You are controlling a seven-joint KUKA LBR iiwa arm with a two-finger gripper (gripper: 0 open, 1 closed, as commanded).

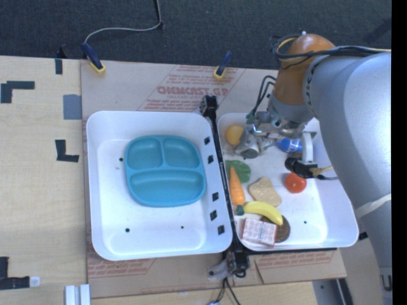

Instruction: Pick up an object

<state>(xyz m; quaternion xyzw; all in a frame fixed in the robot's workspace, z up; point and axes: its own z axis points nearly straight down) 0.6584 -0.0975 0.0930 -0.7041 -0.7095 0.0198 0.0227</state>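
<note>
- The jaws (253,146) hang low in the right bin (331,230); I cannot tell if they are wide or narrow.
- The yellow lemon (234,134) sits just left of the jaws, very near.

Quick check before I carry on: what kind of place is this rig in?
Probably a robotics lab bench, not a kitchen: two white bins clamped on cardboard, toy food such as a banana, and tape markers on the benchtop.
</note>
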